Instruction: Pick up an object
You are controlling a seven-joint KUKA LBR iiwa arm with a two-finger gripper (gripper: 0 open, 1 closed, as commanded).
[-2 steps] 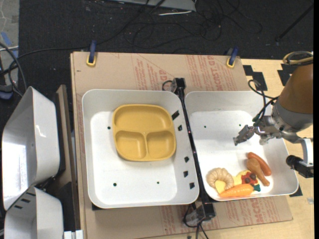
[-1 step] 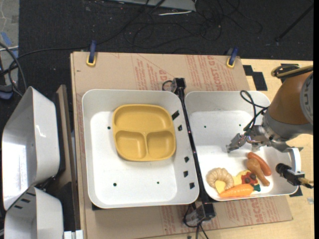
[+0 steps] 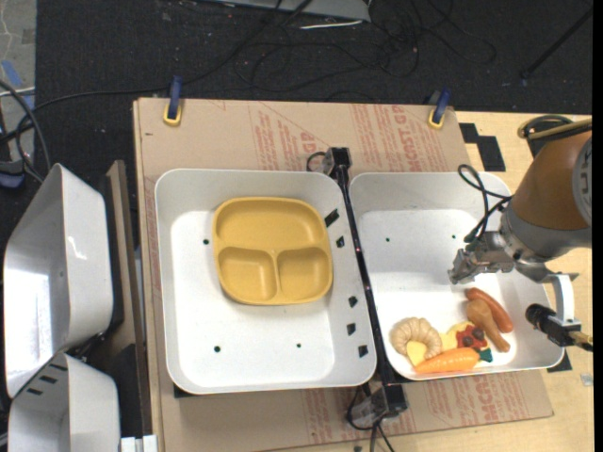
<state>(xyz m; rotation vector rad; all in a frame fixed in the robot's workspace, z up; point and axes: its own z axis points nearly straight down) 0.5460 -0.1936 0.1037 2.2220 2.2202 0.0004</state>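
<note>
Reddish-brown plastic toy sausage (image 3: pixel 489 309), oblong, lying just below and slightly right of the grey two-finger gripper (image 3: pixel 464 269), near it, contact not discernible. A second brown link (image 3: pixel 492 331) lies beside the first, farther below the gripper. Orange plastic toy carrot (image 3: pixel 447 362), below the gripper at the near rim. Tan ridged croissant-shaped toy (image 3: pixel 414 331), below and left of the gripper, with a small yellow piece (image 3: pixel 415 351) against it. All rest in the right shallow white bin (image 3: pixel 415 224). Grip state: cannot be told; nothing seen between the fingers. Left white bin (image 3: pixel 188 337), well left of the gripper, holds a yellow three-compartment plastic plate (image 3: pixel 273 250).
</note>
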